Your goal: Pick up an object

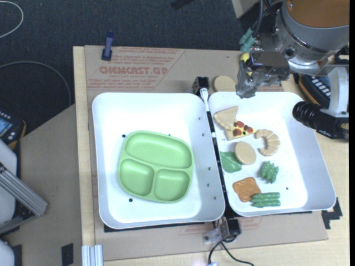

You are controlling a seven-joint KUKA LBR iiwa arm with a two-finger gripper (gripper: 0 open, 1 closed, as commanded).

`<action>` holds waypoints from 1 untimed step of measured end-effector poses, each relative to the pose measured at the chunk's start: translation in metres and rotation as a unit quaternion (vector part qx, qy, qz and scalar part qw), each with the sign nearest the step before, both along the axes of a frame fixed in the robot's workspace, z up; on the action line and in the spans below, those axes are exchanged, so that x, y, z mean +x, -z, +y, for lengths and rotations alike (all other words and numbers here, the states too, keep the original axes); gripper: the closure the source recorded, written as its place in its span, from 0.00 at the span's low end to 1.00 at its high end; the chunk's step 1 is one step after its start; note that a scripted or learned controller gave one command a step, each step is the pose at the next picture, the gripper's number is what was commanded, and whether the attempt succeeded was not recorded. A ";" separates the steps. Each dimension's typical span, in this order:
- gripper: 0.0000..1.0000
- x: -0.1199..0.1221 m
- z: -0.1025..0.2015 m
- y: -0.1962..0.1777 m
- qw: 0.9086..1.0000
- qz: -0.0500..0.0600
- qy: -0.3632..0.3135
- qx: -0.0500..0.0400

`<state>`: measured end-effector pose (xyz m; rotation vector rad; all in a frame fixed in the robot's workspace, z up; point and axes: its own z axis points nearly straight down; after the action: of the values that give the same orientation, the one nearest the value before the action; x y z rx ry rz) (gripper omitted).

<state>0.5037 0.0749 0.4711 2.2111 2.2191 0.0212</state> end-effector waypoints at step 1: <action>1.00 0.000 -0.001 -0.004 1.000 0.005 0.001 -0.001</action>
<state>0.5036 0.0737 0.4749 2.2182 2.2202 0.0058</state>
